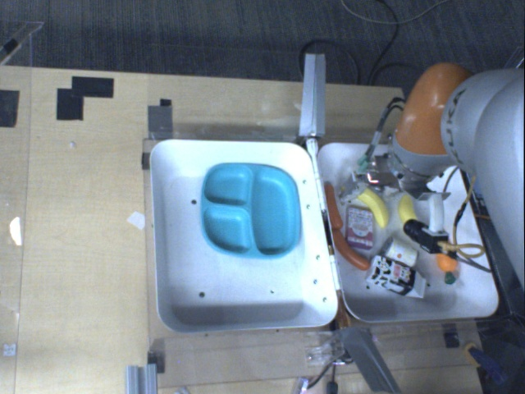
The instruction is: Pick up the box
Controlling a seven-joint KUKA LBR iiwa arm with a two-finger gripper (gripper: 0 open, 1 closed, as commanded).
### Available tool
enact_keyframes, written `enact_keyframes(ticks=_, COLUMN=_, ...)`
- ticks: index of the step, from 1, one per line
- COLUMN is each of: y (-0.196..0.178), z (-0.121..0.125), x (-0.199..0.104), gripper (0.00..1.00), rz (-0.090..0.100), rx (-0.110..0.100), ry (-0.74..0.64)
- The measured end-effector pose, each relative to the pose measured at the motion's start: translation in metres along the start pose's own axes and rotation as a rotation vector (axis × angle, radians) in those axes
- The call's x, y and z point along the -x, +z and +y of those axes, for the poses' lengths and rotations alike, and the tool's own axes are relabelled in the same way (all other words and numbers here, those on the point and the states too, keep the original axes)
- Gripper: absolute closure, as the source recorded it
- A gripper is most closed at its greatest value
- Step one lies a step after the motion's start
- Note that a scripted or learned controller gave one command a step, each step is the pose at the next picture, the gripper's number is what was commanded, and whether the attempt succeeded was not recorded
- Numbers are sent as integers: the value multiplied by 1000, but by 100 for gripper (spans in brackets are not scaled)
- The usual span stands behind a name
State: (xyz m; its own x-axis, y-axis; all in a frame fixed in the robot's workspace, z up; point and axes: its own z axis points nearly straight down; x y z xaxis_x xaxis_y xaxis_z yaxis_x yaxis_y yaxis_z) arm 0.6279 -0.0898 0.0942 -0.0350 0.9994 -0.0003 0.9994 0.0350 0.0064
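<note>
Reaching in from three o'clock, the grey arm [484, 130] with its orange band hangs over the right bin [467, 302], and the jaws [369, 175] sit low at that bin's twelve o'clock end; whether they are wide or narrow cannot be told from here. The box [397, 274], white with black print, lies tilted at the bin's six o'clock end, apart from the jaws. A small maroon packet [359, 225] and a yellow banana [376, 207] lie between them. The left bin [172, 302] holds a blue divided plate [250, 208] on the counter [82, 245].
</note>
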Motion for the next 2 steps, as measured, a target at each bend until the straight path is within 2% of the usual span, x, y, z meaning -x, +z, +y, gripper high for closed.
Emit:
enact_keyframes(ticks=1, y=-12, z=2, x=0, gripper=100, rz=0, rx=6, ry=0)
enact_keyframes(ticks=2, y=-97, z=42, x=46, gripper=100, rz=-1, rx=2, ry=52)
